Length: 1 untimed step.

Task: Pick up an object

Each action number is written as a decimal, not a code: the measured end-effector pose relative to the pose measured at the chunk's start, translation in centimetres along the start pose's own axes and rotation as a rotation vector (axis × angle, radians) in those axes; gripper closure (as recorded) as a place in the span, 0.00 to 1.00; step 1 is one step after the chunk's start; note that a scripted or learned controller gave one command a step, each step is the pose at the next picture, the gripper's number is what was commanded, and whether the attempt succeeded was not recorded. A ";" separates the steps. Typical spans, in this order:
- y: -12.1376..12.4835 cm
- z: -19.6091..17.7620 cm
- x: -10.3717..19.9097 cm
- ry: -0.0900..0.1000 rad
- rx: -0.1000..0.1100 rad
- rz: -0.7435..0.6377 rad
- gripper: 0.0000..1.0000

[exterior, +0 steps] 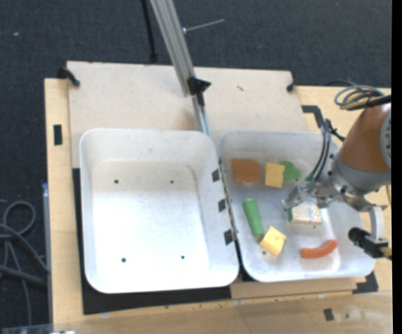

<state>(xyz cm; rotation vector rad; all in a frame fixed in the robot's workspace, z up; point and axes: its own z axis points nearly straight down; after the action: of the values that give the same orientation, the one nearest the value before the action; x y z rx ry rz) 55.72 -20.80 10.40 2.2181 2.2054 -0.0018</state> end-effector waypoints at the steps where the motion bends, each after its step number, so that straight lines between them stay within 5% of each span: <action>1: 0.2 -1.4 0.1 0.004 -0.007 0.005 1.00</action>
<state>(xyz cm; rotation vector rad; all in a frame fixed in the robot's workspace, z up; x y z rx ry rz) 55.95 -20.70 11.75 2.2220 2.1983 0.0108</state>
